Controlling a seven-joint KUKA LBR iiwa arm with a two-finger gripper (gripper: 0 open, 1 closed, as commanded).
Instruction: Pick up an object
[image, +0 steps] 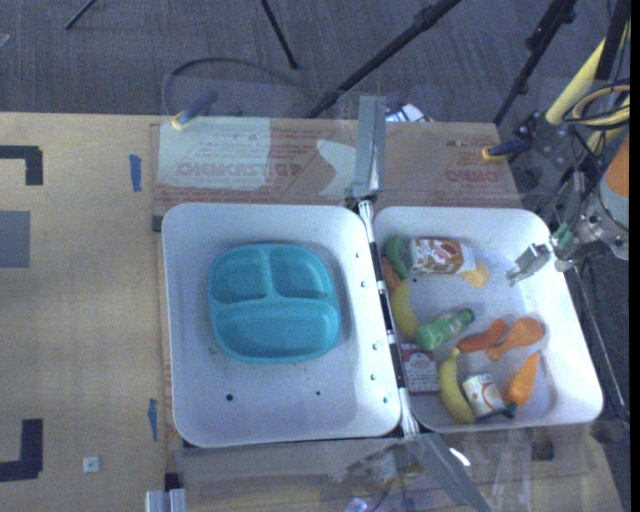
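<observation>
Nearest the camera, at 6 o'clock in the right bin (575, 345), a banana (455, 390) lies beside a small red-and-white packet (484, 395) and a carrot (524, 377). Just above, toward centre, an orange spoon-like utensil (505, 335) and a green bottle (443, 328) lie on their sides; 2nd banana (403, 310) runs along the 9 o'clock wall, w/ a small red-labelled box (421, 372) below it. At 11 o'clock: green veg (397, 256) touching a red-and-white pouch (440, 256). Gripper (530, 262) sits at the bin's 3 o'clock rim, above the wall, apart from all items, nothing between its fingers; can't tell how wide they are. Left bin (190, 380) holds a teal divided plate (273, 301), roughly centred
</observation>
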